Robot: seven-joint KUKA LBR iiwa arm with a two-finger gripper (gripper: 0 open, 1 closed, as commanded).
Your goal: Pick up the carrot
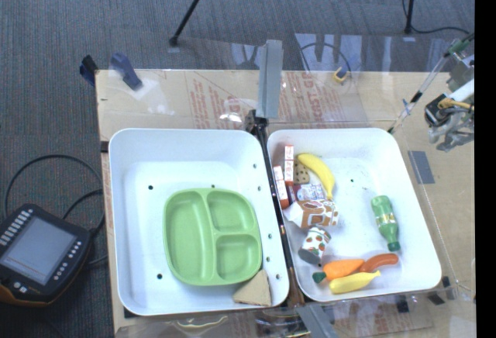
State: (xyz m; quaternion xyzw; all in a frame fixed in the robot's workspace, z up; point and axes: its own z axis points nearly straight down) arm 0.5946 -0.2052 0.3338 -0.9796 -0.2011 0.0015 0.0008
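Landmark for this report: the right bin (pixel 403 166), one of two shallow white bins side by side on the bench.

The carrot (pixel 342 268) lies flat near this bin's front wall, orange with a small green tip pointing toward the divide between the bins. A yellow corn-like piece (pixel 354 281) lies touching its front side, closer still to the wall; a red sausage (pixel 380 261) lies just beside the carrot's blunt end. Just behind the carrot stands a small spotted cup (pixel 313 243), and behind that a brown-and-white carton (pixel 313 214). A banana (pixel 318 171) lies toward the bin's back half, next to several small packets (pixel 284 174) along the wall shared with the other bin. A green bottle (pixel 385 222) lies by itself toward the bin's outer side.

The left bin (pixel 128 166) holds a green divided plate (pixel 212 236), with a tan wedge (pixel 254 292) (possibly toast) at the plate's front corner.

The gripper (pixel 452 125) sits outside the right bin, beyond its far outer corner, well apart from the carrot. Whether its claw is parted or closed cannot be told at this size. Nothing is seen held in it.
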